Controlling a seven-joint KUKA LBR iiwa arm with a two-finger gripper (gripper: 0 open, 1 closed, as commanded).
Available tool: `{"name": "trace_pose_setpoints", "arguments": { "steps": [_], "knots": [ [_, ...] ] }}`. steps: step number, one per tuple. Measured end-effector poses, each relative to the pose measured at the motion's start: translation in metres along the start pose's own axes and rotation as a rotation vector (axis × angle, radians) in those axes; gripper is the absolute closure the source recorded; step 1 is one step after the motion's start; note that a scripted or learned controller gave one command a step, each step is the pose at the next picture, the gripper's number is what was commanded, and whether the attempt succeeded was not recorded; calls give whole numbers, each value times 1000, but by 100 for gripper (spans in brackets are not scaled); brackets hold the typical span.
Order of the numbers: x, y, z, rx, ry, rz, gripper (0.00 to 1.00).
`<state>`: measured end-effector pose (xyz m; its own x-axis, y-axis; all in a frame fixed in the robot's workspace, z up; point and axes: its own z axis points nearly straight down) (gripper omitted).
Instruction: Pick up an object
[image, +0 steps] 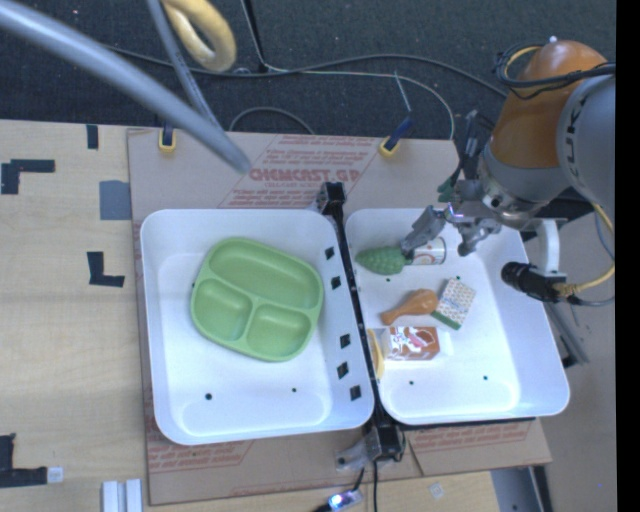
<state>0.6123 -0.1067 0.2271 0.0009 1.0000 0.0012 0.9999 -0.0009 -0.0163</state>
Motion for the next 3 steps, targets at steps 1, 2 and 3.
{"name": "trace_pose_setpoints", "arguments": {
  "steps": [1,2,3],
  "knots": [
    [0,2,-6,-10,-1,-3,0],
    [-2,-3,61,-4,-1,-2,0],
    [-5,-2,109,-5,-1,-2,0]
  ]
}}
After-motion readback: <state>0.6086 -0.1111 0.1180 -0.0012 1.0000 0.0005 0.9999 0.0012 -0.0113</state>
